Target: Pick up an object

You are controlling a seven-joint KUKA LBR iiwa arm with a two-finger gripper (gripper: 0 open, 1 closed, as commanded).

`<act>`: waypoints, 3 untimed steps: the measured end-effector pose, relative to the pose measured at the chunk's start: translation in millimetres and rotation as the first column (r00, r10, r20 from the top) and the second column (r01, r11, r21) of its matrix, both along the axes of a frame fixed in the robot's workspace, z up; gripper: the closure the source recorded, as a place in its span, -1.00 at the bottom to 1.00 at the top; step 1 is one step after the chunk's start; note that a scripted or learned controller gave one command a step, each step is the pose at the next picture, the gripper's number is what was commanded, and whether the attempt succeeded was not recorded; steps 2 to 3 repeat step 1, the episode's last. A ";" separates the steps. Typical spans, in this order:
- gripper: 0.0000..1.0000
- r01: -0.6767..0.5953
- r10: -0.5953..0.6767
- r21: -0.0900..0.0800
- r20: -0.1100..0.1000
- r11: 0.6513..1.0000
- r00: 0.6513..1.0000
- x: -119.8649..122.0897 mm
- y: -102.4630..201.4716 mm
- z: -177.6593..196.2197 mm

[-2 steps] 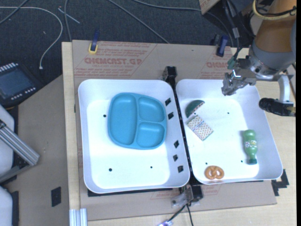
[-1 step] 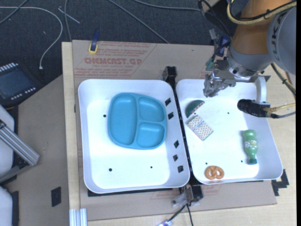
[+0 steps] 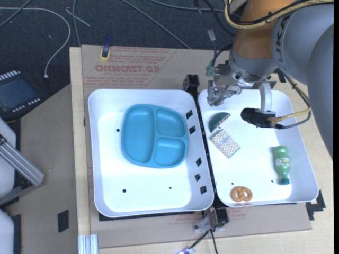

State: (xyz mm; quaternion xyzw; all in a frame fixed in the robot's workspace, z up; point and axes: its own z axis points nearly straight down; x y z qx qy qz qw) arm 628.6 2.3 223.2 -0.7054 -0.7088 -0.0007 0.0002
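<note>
End effector [image 3: 218, 95] is hovering at the far-left corner of the right bin [image 3: 304, 163], just above a green wedge [image 3: 216, 120]; can't tell its state from this angle. Nothing is visibly being gripped. Looks like the approach step w/ descent pending. Other candidates: patterned packet [image 3: 225, 143] near the wedge, green bottle [image 3: 282, 164] to the right, pretzel [image 3: 241, 194] at the near edge. Next move is calling for a straight drop onto the wedge, then closing. Blue tray [image 3: 153, 135] is sitting in the left bin [image 3: 103, 157].

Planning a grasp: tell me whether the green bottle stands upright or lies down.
Lying down. The green bottle rests on its side on the right bin's floor, with its full length showing from above.
</note>
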 end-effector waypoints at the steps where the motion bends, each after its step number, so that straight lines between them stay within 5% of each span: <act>1: 1.00 -0.002 0.002 0.002 0.001 1.000 1.000 4.7 59.2 9.4; 3: 1.00 -0.002 0.002 0.002 0.001 1.000 1.000 4.7 59.2 9.4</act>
